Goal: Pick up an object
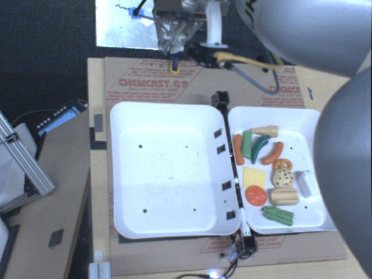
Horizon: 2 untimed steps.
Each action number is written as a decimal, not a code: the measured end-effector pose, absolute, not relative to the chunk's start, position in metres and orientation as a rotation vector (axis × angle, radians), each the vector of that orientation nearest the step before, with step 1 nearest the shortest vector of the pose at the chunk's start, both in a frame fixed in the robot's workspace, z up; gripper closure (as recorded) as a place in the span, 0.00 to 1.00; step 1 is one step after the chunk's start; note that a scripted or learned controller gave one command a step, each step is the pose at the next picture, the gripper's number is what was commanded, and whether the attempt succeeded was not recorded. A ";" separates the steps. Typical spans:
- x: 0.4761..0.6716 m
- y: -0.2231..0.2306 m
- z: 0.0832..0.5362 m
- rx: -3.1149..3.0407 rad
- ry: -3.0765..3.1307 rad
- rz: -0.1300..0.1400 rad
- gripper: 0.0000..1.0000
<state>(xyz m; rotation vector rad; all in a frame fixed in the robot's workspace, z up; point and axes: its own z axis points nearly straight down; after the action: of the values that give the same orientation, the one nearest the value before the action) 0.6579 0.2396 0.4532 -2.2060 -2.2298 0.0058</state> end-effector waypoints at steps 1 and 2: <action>0.668 0.234 0.541 -2.219 -2.231 -0.015 1.00; 0.669 0.154 0.536 -2.230 -2.216 0.000 1.00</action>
<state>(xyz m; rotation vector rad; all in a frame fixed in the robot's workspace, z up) 0.6689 0.1544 0.5355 -2.2296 -2.2164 -0.0001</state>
